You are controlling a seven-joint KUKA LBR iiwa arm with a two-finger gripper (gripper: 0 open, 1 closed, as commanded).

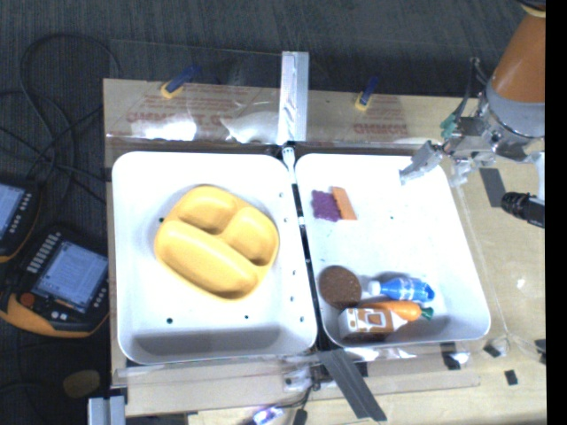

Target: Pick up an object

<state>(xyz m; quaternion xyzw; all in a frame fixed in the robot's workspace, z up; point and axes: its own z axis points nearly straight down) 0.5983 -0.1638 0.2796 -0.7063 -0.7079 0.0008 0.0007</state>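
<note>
gripper (416, 168): over the shallow white right bin's (474, 273) far right corner, nothing between jaws, jaw state unclear | candidates: purple block (324, 205) mid-bin, brown disc (339, 284) at near wall | likely staging a descent

We count two white bins: the left bin (124, 237) and the right bin (443, 255). The bin farther from the gripper (416, 168) holds one yellow bread-shaped object (215, 241). The bin below the gripper holds five items: one purple block (325, 205), one orange block (344, 203), one brown disc (339, 285), one blue-and-white bottle (403, 288), one orange bottle (383, 317).
</note>
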